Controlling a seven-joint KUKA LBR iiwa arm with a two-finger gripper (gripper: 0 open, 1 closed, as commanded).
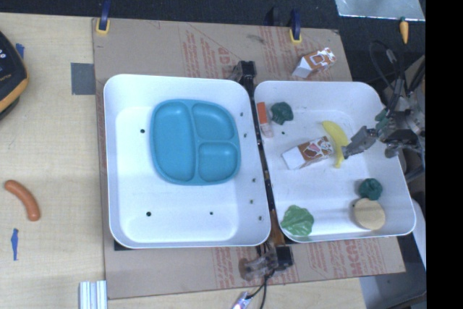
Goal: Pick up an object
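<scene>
The right bin [376,99] holds several small items: a yellow banana [333,135], a brown and white carton [309,153], a dark green piece [281,112], a second dark green piece [370,188], a tan round piece [369,213] and a leafy green piece [296,221]. My gripper [359,141] comes in low from the right edge. Its dark tip lies just right of the banana and the carton, close to both. Nothing is visibly held.
In the left bin [123,177] lies a blue divided plate [195,141]. A thin orange item [262,112] rests by the right bin's left wall. A small carton [315,63] sits on the cardboard behind the bins. A sausage [23,199] lies on the bench far left.
</scene>
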